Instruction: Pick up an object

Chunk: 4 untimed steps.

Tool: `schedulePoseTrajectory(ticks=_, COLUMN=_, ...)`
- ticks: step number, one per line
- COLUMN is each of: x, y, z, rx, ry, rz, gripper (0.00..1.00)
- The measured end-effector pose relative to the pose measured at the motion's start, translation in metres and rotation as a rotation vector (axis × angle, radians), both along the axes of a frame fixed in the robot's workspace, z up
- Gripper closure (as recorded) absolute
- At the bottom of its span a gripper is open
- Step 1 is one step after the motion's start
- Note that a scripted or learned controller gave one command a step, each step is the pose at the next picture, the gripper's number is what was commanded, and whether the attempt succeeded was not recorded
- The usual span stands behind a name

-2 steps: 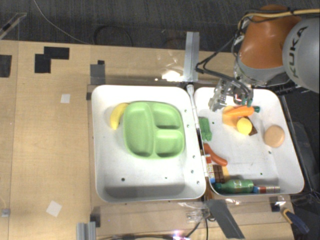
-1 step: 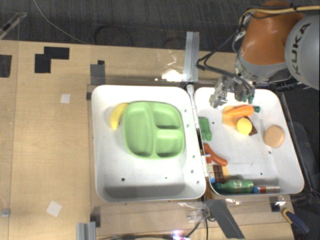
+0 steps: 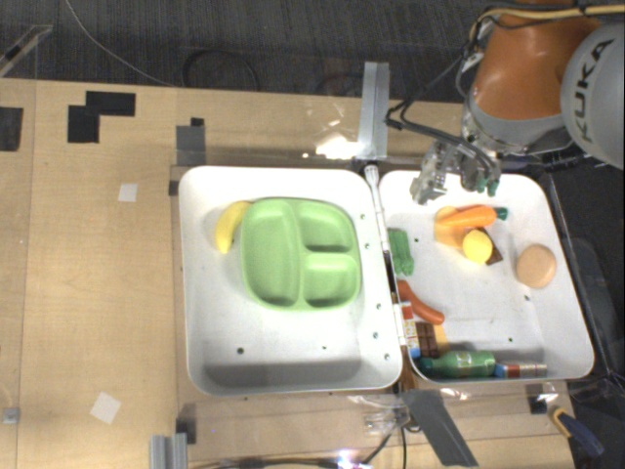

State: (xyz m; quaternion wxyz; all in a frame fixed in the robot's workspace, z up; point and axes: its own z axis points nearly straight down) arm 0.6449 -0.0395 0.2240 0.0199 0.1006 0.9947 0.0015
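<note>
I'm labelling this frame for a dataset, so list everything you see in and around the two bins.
Left bin: 1, white, left half of the bench.
Right bin: 1, white, beside it on the right.
Divided tray: 1, light green, in the left bin.
Banana: 1, yellow, left bin, touching the tray's left edge.
Carrot: 1, orange, upper right bin.
Lemon: 1, yellow, just below the carrot.
Round bun-like item: 1, tan, right bin's right side.
Green item: 1, right bin's left wall.
Sausage: 1, red-orange, below it.
Bottle: 1, green, right bin's bottom edge.
Arm: 1, grey and orange, upper right.
Gripper: 1, grey, above the right bin's top edge.
</note>
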Motion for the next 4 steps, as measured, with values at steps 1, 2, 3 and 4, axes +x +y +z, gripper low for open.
schedulePoseTrajectory(ticks=1, x=-0.051, y=0.012, z=0.006, rx=0.005, ry=0.033, rz=-0.176, gripper=1.00)
schedulePoseTrajectory(ticks=2, x=-0.138, y=0.000, z=0.016, rx=0.005, ry=0.033, rz=-0.189, gripper=1.00)
schedulePoseTrajectory(ticks=3, x=-0.138, y=-0.021, z=-0.040, rx=-0.005, ry=0.036, rz=0.292, gripper=1.00)
schedulePoseTrajectory(ticks=4, x=-0.138, y=-0.021, z=-0.039, rx=-0.005, ry=0.034, rz=0.293, gripper=0.00)
